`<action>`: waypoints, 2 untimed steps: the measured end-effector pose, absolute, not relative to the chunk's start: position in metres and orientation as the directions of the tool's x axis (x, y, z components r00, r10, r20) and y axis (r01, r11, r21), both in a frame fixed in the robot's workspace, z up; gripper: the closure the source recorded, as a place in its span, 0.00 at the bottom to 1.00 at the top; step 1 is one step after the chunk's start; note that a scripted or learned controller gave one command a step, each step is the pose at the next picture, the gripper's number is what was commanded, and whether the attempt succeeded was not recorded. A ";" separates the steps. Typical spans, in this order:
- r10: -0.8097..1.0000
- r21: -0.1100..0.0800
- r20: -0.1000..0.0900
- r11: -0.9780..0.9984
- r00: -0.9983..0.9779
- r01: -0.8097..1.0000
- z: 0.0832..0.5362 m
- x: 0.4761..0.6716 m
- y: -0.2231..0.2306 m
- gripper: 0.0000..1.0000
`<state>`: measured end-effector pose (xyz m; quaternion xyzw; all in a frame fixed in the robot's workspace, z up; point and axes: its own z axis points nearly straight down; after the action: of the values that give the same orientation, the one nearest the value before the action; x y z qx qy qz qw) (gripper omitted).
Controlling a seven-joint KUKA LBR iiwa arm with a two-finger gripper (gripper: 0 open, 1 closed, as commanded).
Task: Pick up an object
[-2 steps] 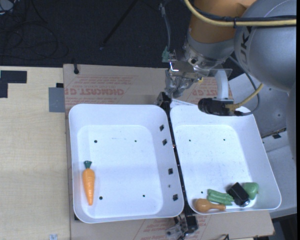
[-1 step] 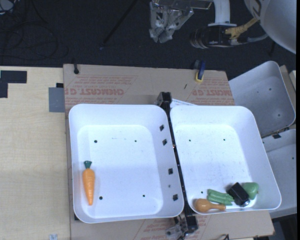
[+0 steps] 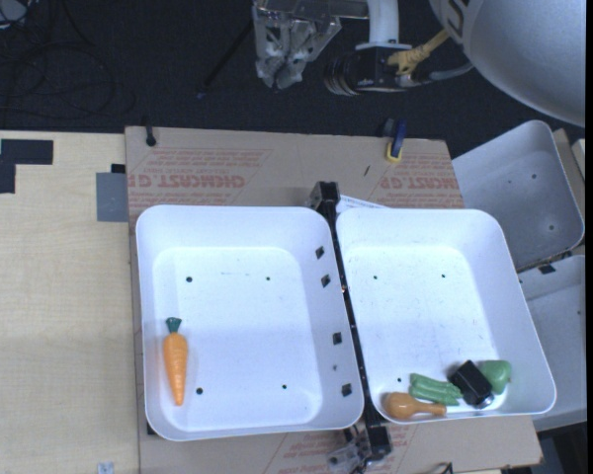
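Left bin: white, shallow, sitting on a cardboard sheet over the wooden bench. It is holding one toy carrot, orange with a green top, lying lengthwise near the bin's left wall toward the near corner, green end pointing far.

Right bin: white, shallow, lying just beside the left bin, the two meeting at a dark clipped seam. Its contents are crowding the near right corner: an orange pear-shaped toy lying against the near wall; a green bean-pod toy just behind it; a small black block resting tilted at the pod's right end; a green rounded toy touching the block on its right.

Gripper: hanging at the far edge of the scene, over the dark floor beyond the cardboard, well apart from both bins. Whether the claw is spread or pressed together cannot be told here. Nothing is showing between its tips.

Arm: its large grey body is filling the far right corner.
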<state>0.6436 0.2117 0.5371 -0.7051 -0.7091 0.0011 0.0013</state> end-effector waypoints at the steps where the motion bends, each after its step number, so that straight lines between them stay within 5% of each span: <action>1: 1.000 -0.017 -0.007 -0.010 0.010 1.000 0.418 0.643 0.108 1.00; 2: 1.000 -0.013 -0.003 -0.002 0.002 1.000 0.332 0.633 0.114 1.00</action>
<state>0.6326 0.1142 0.3318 -0.7079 -0.7063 0.0054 0.0035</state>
